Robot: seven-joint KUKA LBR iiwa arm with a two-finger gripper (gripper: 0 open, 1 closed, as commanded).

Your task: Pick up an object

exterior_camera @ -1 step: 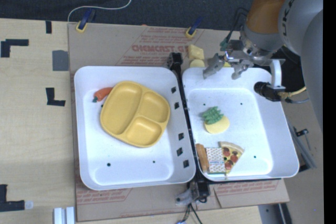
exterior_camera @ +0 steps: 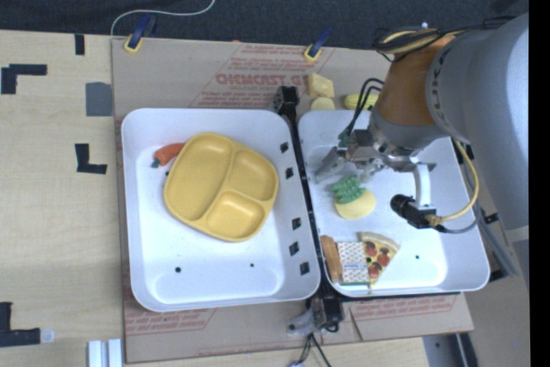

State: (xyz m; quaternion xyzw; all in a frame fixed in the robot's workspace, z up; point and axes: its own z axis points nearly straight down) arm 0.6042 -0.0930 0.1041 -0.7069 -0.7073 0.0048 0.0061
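Note:
My gripper [exterior_camera: 342, 168] hangs low over the upper left of the right bin [exterior_camera: 447, 262], close to the divider between the bins. Just below it a small green leafy toy [exterior_camera: 348, 187] lies on top of a yellow rounded toy [exterior_camera: 357, 205]. The gripper's tip reaches the green toy's upper edge, and whether they touch is unclear. A pizza slice [exterior_camera: 378, 252] and a flat cracker-like piece with a brown edge [exterior_camera: 342, 260] lie near the bin's front. In the left bin [exterior_camera: 146, 271] sit a yellow divided plate [exterior_camera: 222, 185] and an orange carrot-like toy [exterior_camera: 168, 153].
Three yellow toy pieces [exterior_camera: 320, 86] [exterior_camera: 322, 105] [exterior_camera: 361, 100] lie on the cardboard behind the right bin. The arm's grey body [exterior_camera: 481, 116] and its black cable [exterior_camera: 430, 215] overhang the right bin's right half. A black rail [exterior_camera: 296, 185] separates the bins.

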